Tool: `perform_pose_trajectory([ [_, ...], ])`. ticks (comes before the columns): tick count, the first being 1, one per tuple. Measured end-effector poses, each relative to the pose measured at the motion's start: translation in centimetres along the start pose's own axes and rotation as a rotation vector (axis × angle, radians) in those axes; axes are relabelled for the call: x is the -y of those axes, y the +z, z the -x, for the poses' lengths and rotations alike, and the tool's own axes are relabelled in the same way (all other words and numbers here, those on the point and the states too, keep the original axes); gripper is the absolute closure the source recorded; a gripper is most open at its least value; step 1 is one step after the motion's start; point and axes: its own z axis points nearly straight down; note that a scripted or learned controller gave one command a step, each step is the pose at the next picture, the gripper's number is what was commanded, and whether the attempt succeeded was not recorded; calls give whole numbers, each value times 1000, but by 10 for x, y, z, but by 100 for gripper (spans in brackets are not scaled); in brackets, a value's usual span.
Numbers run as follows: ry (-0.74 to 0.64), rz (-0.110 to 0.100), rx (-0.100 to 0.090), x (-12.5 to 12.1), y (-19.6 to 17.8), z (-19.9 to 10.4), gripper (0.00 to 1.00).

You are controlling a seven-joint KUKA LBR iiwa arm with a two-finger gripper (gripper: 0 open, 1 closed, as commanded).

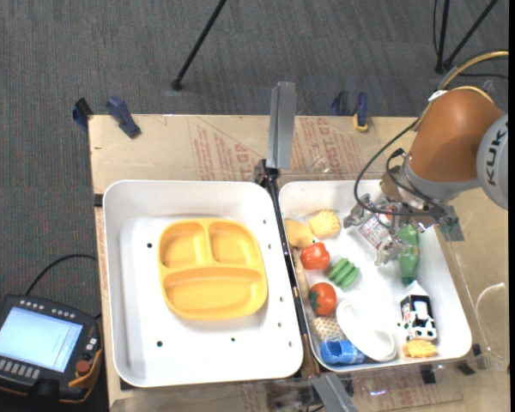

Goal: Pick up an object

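Camera view: gripper (393,240) beside upright green bottle (408,263).

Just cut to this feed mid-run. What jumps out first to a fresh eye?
The bright yellow divided tray lying alone in the left bin grabs the eye first. Next is the arm's big orange band at the right, with the pincer low over the right bin. That bin is crowded with toy food: a red tomato, a green pepper, corn and a cow-print milk carton.
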Motion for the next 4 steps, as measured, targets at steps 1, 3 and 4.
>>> perform_pose_trajectory([
  [1, 2, -2, 7, 0, -12, 2, 100],
  [3, -270, 5, -4, -49, 2, 23, 100],
  [4, -564, 0, -1, -7, -42, -43, 100],
])
